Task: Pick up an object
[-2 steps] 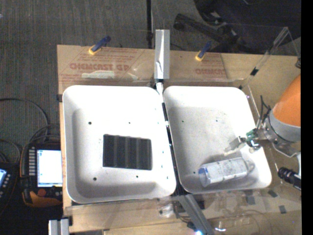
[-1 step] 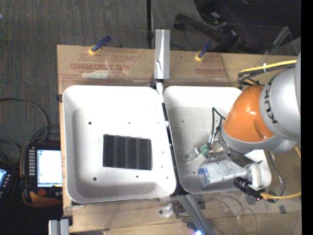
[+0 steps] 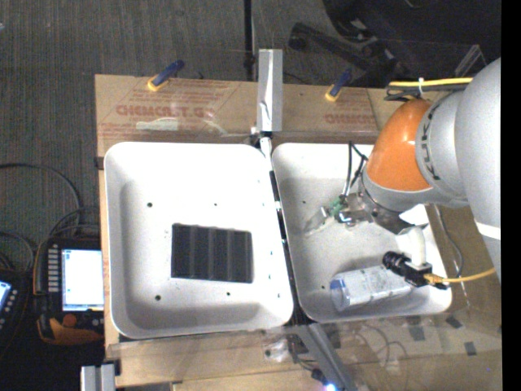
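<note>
Arm [image 3: 456,145] reaches in from the right, orange band over the right bin [image 3: 305,169]. Tool [image 3: 346,210] sits low near the bin's middle — too small and cluttered with cables to tell how it stands, cannot tell if anything is gripped. A small greenish-clear object [image 3: 330,213] lies just beside the tool's tip, on its left. A clear plastic bottle [image 3: 366,287] with blue cap end lies on its side at the bin's near edge. Left bin [image 3: 130,177] holds a dark ribbed rectangular block [image 3: 212,253] — flat, near the middle. Two clamps [image 3: 165,74] on the tabletop's far edge.
</note>
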`<state>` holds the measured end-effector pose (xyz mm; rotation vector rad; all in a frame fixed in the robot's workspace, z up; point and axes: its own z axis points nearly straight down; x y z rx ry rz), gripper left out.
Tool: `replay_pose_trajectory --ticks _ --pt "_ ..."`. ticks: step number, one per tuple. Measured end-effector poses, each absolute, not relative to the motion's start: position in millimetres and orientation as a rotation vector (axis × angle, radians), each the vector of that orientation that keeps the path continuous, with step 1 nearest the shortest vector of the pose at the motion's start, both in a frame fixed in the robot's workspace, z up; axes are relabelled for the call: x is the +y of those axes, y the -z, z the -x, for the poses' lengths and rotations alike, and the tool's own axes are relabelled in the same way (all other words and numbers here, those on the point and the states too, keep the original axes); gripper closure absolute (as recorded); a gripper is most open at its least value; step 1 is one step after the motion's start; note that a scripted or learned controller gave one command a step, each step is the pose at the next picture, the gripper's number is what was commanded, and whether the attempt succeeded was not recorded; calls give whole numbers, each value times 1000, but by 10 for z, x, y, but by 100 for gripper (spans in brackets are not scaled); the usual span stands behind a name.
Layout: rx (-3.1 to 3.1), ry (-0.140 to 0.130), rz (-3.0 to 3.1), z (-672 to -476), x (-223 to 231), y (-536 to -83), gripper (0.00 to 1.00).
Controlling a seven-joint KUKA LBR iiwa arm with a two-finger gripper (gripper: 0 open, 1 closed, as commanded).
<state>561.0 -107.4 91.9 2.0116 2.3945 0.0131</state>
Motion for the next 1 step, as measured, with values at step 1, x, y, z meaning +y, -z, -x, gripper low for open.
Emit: replay_pose_trajectory --ticks 1 --pt "2147 4 -2291 -5342 -1661 -1777 0"
